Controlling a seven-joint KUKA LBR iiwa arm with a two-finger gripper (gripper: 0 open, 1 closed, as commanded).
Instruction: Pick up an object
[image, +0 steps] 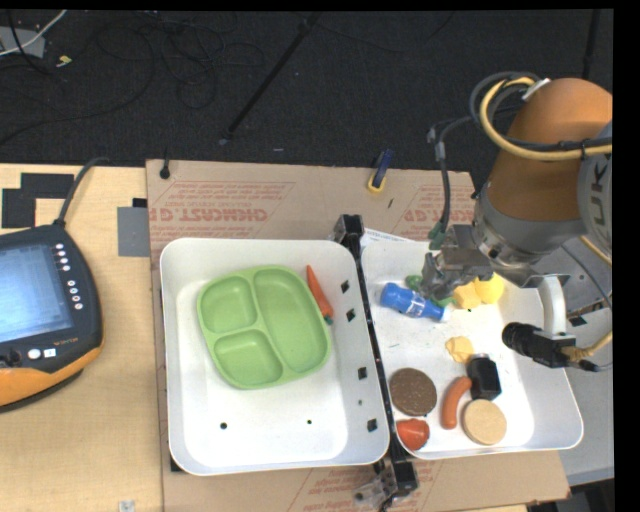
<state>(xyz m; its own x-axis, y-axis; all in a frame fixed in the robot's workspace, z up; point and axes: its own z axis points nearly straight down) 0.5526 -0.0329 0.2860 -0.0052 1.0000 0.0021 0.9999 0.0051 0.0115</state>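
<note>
My gripper (442, 278) hangs low over the back of the right bin (560, 430), under the orange-banded wrist (555, 110). Its tip is just above and to the right of a blue bottle (410, 300) lying on its side. A yellow toy (482, 292) sits right beside the gripper, and a small green piece (414, 281) lies behind the bottle. Nearer the front are a small yellow piece (458, 348), a black block (485, 378), a brown disc (412, 391), a red sausage (455, 401), a tan disc (485, 422) and a red tomato (413, 433).
The left bin (190, 420) holds a green divided plate (262, 325) with an orange carrot (319, 292) at its right rim. A black divider (365, 340) separates the bins. A tablet-like pendant (40, 310) lies at the far left of the bench.
</note>
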